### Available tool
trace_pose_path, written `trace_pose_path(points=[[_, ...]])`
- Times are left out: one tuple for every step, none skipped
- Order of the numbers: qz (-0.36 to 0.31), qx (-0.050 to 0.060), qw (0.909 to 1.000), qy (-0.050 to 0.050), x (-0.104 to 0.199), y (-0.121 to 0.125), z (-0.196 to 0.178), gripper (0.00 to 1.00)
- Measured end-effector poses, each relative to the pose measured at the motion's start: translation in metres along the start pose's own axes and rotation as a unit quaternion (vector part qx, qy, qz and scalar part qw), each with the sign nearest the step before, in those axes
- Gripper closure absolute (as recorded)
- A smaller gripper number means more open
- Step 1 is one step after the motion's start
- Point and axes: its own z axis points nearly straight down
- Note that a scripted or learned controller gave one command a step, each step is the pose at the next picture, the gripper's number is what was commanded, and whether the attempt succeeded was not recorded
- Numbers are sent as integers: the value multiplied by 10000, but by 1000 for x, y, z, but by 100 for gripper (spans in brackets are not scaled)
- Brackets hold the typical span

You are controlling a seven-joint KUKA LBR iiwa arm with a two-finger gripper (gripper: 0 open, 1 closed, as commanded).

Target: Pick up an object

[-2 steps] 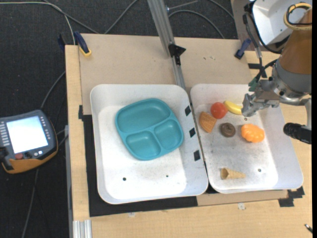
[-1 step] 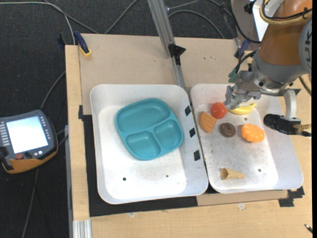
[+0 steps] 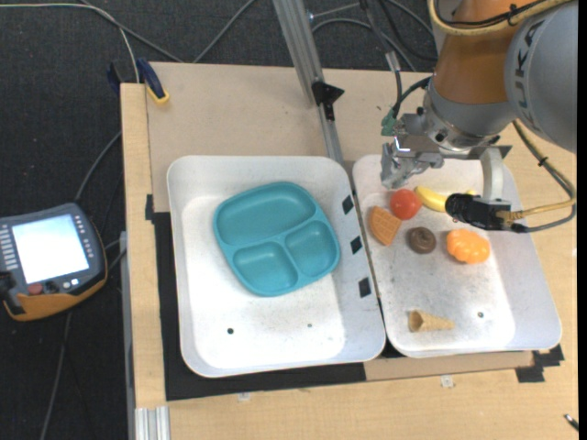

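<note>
My gripper point(image 3: 400, 176) hangs over the far left corner of the right bin point(image 3: 514, 328). Just in front of it lies a red tomato point(image 3: 404, 203), close to or touching the gripper's tip. A yellow banana point(image 3: 429, 196) rests to the tomato's right. An orange-brown bread piece point(image 3: 384, 225) sits at the bin's left wall. A brown donut point(image 3: 421, 239) and an orange fruit point(image 3: 468, 246) lie in the middle. Near the front edge lies an ice cream cone point(image 3: 429, 321).
The left bin point(image 3: 266, 337) holds a teal divided plate point(image 3: 275, 236). A metal post point(image 3: 307, 53) rises behind the bins, near the gripper's left. A teach pendant point(image 3: 46, 259) lies off the bench at far left.
</note>
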Motion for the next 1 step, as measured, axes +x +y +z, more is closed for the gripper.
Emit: trace_pose_path(points=[[7, 10, 10000, -1, 45, 15, 17, 100]])
